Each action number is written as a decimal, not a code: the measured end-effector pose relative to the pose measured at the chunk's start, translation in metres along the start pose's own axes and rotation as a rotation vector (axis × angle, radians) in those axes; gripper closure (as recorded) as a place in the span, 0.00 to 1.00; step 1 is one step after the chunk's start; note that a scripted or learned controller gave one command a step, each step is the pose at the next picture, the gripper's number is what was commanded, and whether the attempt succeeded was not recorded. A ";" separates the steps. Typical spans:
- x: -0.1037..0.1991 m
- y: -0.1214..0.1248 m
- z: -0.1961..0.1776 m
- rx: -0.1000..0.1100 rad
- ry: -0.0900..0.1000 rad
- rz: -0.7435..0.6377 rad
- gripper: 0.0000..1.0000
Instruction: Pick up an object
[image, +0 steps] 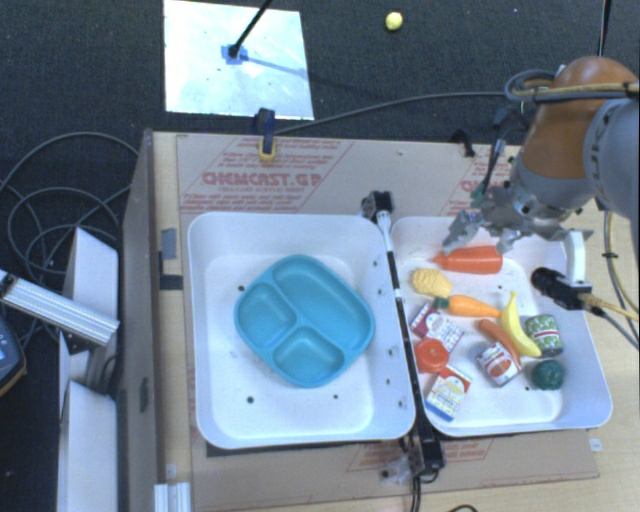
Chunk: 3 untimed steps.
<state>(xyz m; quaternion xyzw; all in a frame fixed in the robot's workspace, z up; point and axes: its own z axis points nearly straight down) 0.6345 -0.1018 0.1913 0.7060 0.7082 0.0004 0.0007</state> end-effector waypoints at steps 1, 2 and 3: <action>0.014 0.019 0.089 -0.010 -0.002 0.000 0.00; 0.014 0.019 0.079 -0.008 -0.002 -0.001 1.00; 0.014 0.019 0.079 -0.008 -0.001 -0.001 0.00</action>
